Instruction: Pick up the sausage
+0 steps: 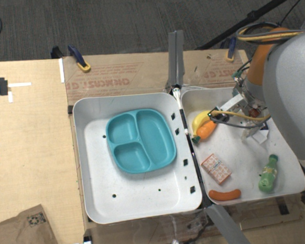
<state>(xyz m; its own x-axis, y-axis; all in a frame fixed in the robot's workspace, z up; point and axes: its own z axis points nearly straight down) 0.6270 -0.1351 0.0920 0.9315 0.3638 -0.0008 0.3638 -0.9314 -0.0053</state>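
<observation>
Against the right bin's [245, 159] near wall, toward its left corner, lies the sausage [225, 194], well apart from the jaws, whose spread I cannot tell; that wall could block one jaw, spoiling the grasp.

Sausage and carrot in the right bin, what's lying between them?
In the camera view, a small red-patterned box lies between the carrot and the sausage, touching neither.
</observation>
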